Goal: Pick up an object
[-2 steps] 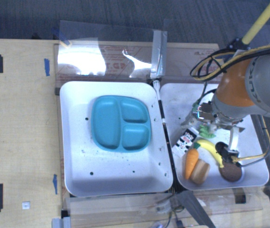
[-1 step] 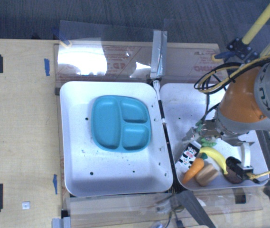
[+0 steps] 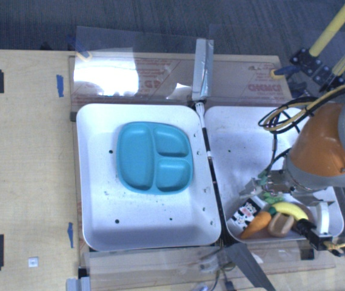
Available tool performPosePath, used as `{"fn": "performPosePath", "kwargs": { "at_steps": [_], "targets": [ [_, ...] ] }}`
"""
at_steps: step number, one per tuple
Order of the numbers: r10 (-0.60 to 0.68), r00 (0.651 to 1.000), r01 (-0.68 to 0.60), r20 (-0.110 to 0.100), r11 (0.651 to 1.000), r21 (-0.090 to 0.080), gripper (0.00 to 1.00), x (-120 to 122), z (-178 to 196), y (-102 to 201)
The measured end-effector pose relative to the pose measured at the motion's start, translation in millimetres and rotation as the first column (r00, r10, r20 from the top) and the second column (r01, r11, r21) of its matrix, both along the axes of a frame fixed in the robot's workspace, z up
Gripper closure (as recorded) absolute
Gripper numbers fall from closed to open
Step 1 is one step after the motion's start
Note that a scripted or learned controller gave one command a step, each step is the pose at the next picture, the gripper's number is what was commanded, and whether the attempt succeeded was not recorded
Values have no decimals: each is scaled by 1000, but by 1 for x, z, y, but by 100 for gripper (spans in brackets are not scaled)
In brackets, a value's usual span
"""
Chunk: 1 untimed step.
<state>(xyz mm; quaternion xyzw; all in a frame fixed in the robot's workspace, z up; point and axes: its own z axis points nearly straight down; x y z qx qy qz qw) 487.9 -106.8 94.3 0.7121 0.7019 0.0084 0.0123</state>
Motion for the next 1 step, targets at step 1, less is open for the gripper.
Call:
{"fn": "performPosePath", "kwargs": {
  "at_steps": [1],
  "targets": [
    [97, 995, -97, -21, 995, 5, 0, -4, 93, 28]
  ]
}}
